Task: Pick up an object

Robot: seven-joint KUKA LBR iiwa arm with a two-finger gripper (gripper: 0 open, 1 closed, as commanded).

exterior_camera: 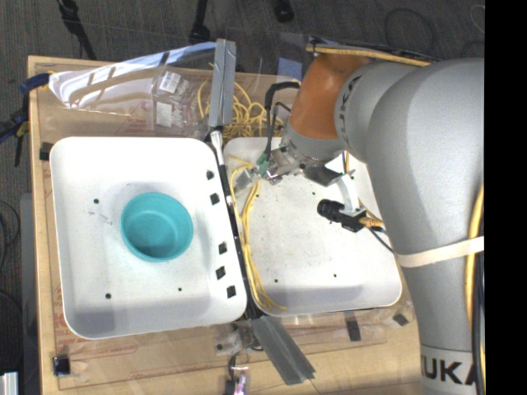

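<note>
Floor: dark carpet behind the bench, with black stand legs and cables lying across it
Bench (pixel 132 348): pale wood, seen from above at a slant; clear plastic sheeting (pixel 123 85) crumpled along its far edge
Arm (pixel 420 171): big grey body filling the right side; orange band (pixel 317 97) above the wrist; it reaches down over the far left corner of the right bin
Left bin (pixel 82 303): shallow and white; it holds the teal bowl left of its centre
Right bin (pixel 362 290): shallow and white, touching the left bin along the middle seam; yellow cable (pixel 247 220) runs along its left wall
Teal bowl (pixel 157 225): round, so no long axis to speak of; upright, mouth facing up; well apart from the arm
Black part (pixel 339 213): small dark cylinder over the right bin; long axis roughly left to right, tilted slightly down to the right; I cannot tell whether it is loose or fixed to the arm
Gripper (pixel 269 166): low at the right bin's far left corner; tangled with cable, so I cannot tell its state
</note>
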